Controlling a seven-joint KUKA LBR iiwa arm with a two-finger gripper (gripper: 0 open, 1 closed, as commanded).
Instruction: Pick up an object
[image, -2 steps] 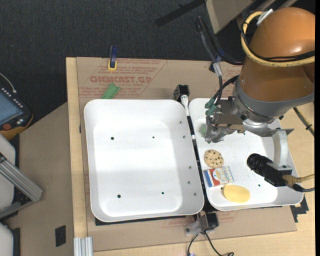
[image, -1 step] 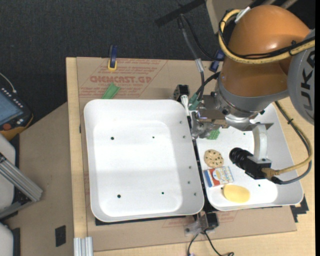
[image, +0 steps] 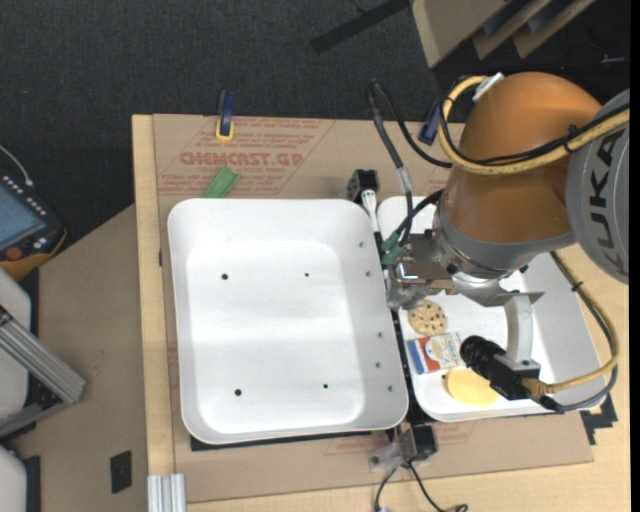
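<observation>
In the right bin (image: 570, 330), close to its left wall, lie a round speckled cookie (image: 428, 317), a small white packet with red and blue print (image: 435, 353) and a yellow rounded object (image: 470, 389). The big orange-banded wrist hangs over this bin and hides most of it. My gripper (image: 407, 283) shows as a bit of metal under the wrist, just above the cookie at the bin's left wall. I see nothing held in it.
The left bin (image: 185, 300) stands beside it, their walls nearly touching. Both rest on a cardboard sheet (image: 250, 150) that carries a green strip (image: 220, 182) and a blue clamp (image: 226, 115) at its far edge. Cables run behind the right bin.
</observation>
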